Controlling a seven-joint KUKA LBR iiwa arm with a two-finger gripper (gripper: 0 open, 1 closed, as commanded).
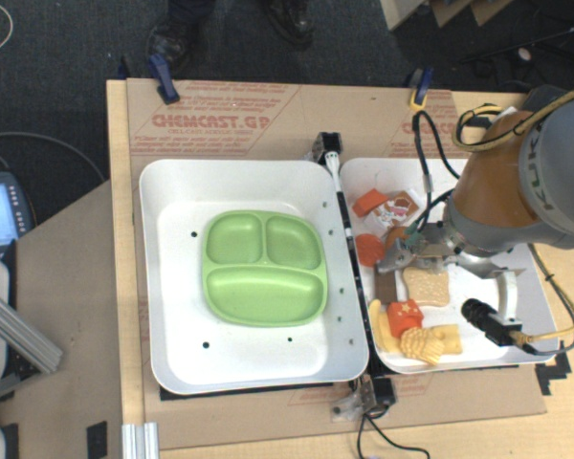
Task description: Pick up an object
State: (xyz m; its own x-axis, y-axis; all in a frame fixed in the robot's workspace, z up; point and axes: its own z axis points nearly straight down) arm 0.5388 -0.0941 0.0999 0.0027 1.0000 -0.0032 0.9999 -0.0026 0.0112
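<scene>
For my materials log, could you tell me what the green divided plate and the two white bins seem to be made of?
The green divided plate looks like moulded plastic with a matte finish: even colour, rounded compartment walls, only soft highlights. The left bin and right bin seem thin formed plastic, smooth and slightly glossy, with rolled rims and rounded corners. That they are plastic is a guess from look alone.

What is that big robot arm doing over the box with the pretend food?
The grey robot arm with the orange band reaches into the right white bin, which holds toy food: a tan bread slice, a yellow crinkle-cut piece, a small red piece and orange pieces. Its gripper is low beside the bread, trying to pick something up. The left white bin holds a green divided plastic plate, untouched.
</scene>
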